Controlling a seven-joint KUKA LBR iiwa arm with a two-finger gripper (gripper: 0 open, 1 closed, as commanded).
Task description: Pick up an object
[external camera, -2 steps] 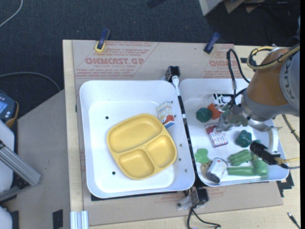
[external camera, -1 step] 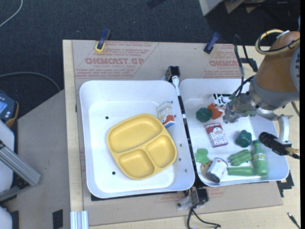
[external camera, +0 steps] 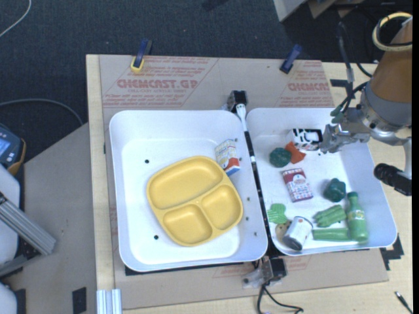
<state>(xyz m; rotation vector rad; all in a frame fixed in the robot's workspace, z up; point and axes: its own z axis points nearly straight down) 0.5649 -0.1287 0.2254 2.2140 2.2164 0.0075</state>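
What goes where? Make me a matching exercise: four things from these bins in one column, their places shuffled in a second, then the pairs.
1. yellow divided plate
2. red carton
3. green bottle
4. pincer

A. right bin, near right corner
B. middle of right bin
C. left bin
D. over right bin's far end

Pairs: 1-C, 2-B, 3-A, 4-D

A brown cardboard sheet [external camera: 196, 77] printed with red lettering covers the tabletop [external camera: 75, 195] in the middle of the frame. Two blue clamps pin its top edge, one with a yellow tip at upper left [external camera: 140, 55] and one at upper centre-right [external camera: 291, 59]. Dark carpet [external camera: 78, 18] fills the upper left. A metal rail [external camera: 26, 224] lies at lower left.
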